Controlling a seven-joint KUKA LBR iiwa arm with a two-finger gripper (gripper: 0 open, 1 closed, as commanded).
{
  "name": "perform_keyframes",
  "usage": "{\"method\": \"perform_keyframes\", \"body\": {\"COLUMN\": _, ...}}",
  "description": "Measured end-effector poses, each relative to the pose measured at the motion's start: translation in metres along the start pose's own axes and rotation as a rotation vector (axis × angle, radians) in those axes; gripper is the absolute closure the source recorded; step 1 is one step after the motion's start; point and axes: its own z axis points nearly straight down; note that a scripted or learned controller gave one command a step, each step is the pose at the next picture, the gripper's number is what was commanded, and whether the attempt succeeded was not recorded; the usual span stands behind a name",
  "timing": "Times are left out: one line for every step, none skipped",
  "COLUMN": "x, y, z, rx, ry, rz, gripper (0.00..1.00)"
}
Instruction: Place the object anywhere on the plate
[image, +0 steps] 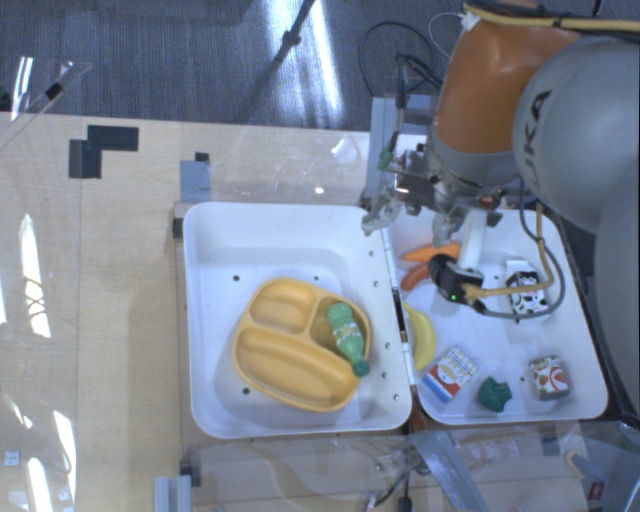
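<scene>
1. While the grey arm (590, 130) leans in from 3 o'clock, its gripper (392, 208) hangs over the far, 12 o'clock end of the wall shared by the two bins. Whether it is spread wide or drawn narrow cannot be told from this slant.
2. The green bottle (347, 335) lies on its side on the yellow plate (290, 365), in the small compartment on the plate's 3 o'clock side. Its darker cap points toward 5 o'clock and reaches the plate's rim.
3. The plate rests on the floor of the left bin (250, 230), toward that bin's 5 o'clock corner. Its long compartment is on the 7 o'clock side and a second small compartment is at 11 o'clock.
4. From the bottle, the gripper stands at about 1 o'clock, well apart from it and from the plate.
5. The right bin (575, 340) holds the other things:
   - An orange carrot (428, 253) lies near its 11 o'clock corner, close under the wrist.
   - A yellow banana (422, 338) lies against the shared wall at 9 o'clock.
   - A small white, red and blue carton (452, 372) sits at 7 o'clock, just beside the banana.
   - A dark green lump (493, 393) sits at 6 o'clock.
   - A red and white can (548, 376) sits toward 5 o'clock.
</scene>
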Motion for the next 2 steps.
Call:
{"method": "perform_keyframes", "body": {"x": -0.065, "y": -0.066, "z": -0.107, "rx": -0.002, "ry": 0.001, "rz": 0.305, "gripper": 0.00}}
{"method": "perform_keyframes", "body": {"x": -0.116, "y": -0.057, "z": -0.133, "rx": 0.000, "ry": -0.002, "rz": 0.548, "gripper": 0.00}}
